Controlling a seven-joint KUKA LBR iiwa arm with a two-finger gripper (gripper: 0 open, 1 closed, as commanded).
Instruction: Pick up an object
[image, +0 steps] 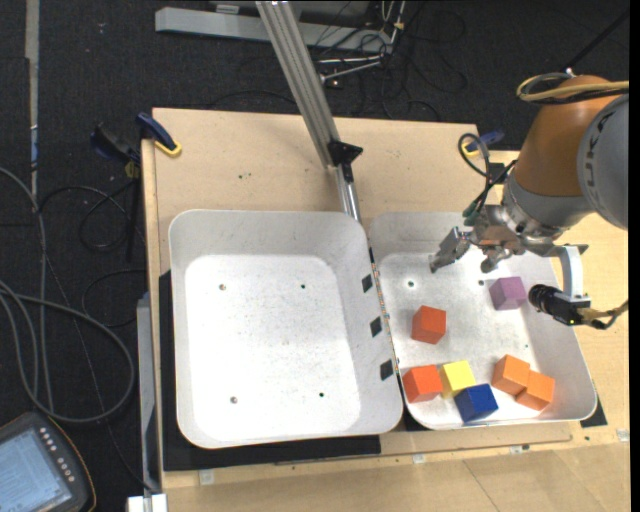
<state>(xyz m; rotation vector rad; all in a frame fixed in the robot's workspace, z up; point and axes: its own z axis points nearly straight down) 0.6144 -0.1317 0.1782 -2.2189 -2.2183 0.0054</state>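
White plastic bins sit side by side on my bench (260, 150), and the blocks are all in the right bin (400, 235). From my seat I see the gripper (467, 254) hanging over that bin's far part, its two fingers spread apart with nothing between them. A purple block (508, 292) lies just beside the gripper, toward the bin's right wall. An orange-red block (429, 324) rests near the middle of the bin floor, apart from the others. Along the near edge, a second orange-red block (423, 381) touches a yellow block (458, 375), and a blue block (477, 401) sits against the yellow one on its near side. Two orange blocks (525, 381) huddle together in the near right corner. The left bin (190, 300) has a speckled floor. The arm (570, 150) comes in over the bench's far right corner.
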